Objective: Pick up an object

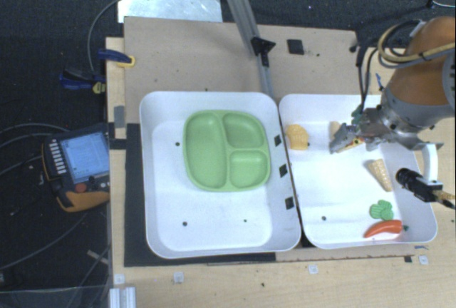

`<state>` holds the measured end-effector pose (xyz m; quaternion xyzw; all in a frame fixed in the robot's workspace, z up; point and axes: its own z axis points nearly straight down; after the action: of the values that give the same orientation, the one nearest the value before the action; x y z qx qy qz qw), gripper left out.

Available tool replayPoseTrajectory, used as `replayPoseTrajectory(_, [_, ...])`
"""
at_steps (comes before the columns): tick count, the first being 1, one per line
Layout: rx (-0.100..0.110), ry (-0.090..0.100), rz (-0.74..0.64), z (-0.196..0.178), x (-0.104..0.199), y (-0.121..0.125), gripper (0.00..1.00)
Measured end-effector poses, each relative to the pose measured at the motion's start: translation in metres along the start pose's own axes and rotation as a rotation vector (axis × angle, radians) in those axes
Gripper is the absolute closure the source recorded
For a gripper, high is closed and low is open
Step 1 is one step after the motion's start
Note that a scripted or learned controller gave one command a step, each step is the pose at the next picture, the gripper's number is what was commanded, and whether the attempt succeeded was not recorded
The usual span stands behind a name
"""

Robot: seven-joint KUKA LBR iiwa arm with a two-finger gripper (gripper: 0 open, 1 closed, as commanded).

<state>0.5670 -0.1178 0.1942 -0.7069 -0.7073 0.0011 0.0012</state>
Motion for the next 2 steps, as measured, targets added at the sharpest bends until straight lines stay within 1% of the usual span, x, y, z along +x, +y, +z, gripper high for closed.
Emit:
replayPoseTrajectory(1, [-0.002,0.0,0.0,0.046,-0.007,-0.005,0.0])
replayPoseTrajectory(2, [0.0,0.001,-0.001,0.094,0.0,-0.012,0.0])
